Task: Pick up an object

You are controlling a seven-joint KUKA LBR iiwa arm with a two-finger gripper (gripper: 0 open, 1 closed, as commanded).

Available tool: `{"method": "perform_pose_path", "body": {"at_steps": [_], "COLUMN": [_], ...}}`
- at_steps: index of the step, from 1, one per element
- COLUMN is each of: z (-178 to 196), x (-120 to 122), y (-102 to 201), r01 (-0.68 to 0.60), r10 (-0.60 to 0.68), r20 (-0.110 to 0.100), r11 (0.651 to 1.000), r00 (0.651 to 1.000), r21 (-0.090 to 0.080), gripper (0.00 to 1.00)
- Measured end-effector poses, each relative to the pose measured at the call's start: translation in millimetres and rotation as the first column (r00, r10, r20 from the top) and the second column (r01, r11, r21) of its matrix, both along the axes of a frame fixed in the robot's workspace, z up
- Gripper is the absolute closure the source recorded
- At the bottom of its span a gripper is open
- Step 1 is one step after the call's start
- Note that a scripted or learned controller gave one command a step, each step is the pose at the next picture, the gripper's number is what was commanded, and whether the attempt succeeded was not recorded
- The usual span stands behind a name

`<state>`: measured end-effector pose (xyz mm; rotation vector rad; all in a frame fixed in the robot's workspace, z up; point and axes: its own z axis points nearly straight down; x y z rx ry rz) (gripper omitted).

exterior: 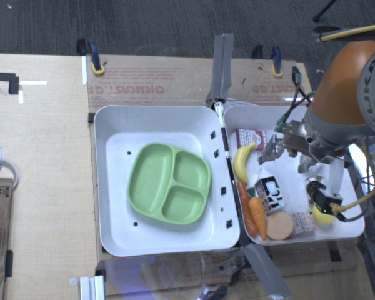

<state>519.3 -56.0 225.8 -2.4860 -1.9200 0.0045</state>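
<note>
1. Pale wooden bench top (44, 167) carries two shallow white bins side by side, with dark carpet behind and a cardboard sheet (150, 83) clamped along the far edge.
2. Left bin (112, 130) holds a green divided plate (169, 184), lying flat near its middle.
3. Right bin (300, 237) holds the pickable clutter: a banana (240, 161) along its left wall, a carrot (256, 216) below that, a black-and-white packet (270, 194) just beside the carrot, a round tan disc (279, 226) at the near edge, a red-and-white box (250, 136) at the far side, and a small yellow object (323, 214) at the right.
4. Arm (350, 86) reaches in over the right bin, and its gripper (281, 147) hangs above the bare floor between the banana and the yellow object.
5. Whether the jaws are apart or together I cannot tell; the metal parts blur together from this angle.
6. Nothing shows between the fingers, and every object appears to lie in the bin.
7. Judged from this, the pick is not yet done: choosing a target, descending, closing and lifting all seem to remain.
</note>
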Motion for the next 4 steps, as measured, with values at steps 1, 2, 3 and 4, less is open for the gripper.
{"method": "perform_pose_path", "body": {"at_steps": [1,2,3,4], "z": [-98.2,-130.1,-122.3,-122.2], "x": [-18.1,-31.0,-31.4,-31.3], "y": [-55.0,-36.9,-37.8,-37.9], "r01": [0.181,-0.105,-0.101,-0.101], "r10": [-0.181,0.105,0.101,0.101], "r20": [-0.002,0.004,0.002,0.002], "r11": [0.983,0.994,0.995,0.995], "r00": [0.983,0.994,0.995,0.995], "r21": [0.001,0.001,0.002,0.002], "gripper": [0.00,0.00,1.00,0.00]}}
